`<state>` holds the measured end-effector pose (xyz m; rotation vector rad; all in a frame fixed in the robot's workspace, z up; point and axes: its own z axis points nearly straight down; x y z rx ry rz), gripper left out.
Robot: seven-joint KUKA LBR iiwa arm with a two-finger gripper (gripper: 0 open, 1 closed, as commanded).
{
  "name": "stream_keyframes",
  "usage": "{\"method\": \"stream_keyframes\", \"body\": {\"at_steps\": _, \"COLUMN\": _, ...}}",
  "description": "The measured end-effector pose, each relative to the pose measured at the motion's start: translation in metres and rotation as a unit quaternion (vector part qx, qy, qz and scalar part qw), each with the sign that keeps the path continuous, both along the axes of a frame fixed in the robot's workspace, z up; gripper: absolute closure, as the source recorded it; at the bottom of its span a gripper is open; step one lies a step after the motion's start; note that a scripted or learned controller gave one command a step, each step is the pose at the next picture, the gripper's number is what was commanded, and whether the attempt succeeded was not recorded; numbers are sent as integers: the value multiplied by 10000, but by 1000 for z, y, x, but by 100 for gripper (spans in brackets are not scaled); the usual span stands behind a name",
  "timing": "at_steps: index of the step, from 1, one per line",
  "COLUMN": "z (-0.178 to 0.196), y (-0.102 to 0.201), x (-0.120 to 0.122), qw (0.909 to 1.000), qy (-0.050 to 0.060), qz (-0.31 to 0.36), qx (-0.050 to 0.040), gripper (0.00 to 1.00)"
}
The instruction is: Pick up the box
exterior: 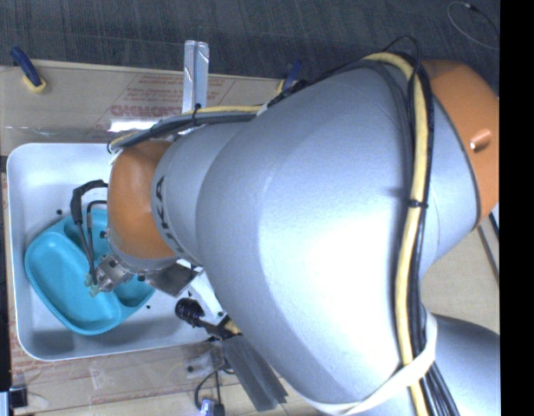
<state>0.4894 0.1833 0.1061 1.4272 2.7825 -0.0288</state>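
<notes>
Along the near edge of the bench, a strip of brown cardboard-like surface point(102, 375) shows beside the near rim of the shallow white plastic bin point(42, 341), and a small black plug with a yellow lead point(193, 312) hangs from my arm just above that rim. Over the right part of the scene my own broad grey arm casing point(319, 232) spreads wide, with a yellow cable point(414, 189) running along it beside a black one. Toward the bin's near left corner lies the turquoise plastic box with rounded corners point(63, 284), its hollow side up, close to the bin's left wall. More turquoise plastic appears just right of it under my wrist, and I cannot tell whether it is one piece with the box or a separate part. My pincer point(98, 282) hangs low over the box's right side, at or against its inner face; whether it is released or clenched I cannot tell, and I cannot make out that it grasps anything. Above it sits the orange band of my wrist point(133, 202), with a black cable loop point(83, 199) curling off its left side over the bin floor. Beyond the bin's far rim lies a flat brown cardboard sheet with red print point(154, 94), an upright silvery metal strip point(196, 72) standing on it, and a blue clamp point(29, 68) at its far left corner. Farthest off is dark carpeted floor point(250, 16).
</notes>
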Motion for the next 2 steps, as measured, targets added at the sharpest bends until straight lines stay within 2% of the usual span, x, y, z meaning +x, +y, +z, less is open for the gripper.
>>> {"method": "stream_keyframes", "body": {"at_steps": 1, "z": 8, "y": -1, "x": -1, "qw": 10000, "qy": 26, "qz": 9, "qx": -12, "gripper": 100}}
{"method": "stream_keyframes", "body": {"at_steps": 2, "z": -9, "y": 6, "x": -4, "qw": 9993, "qy": -65, "qz": -364, "qx": 5, "gripper": 100}}
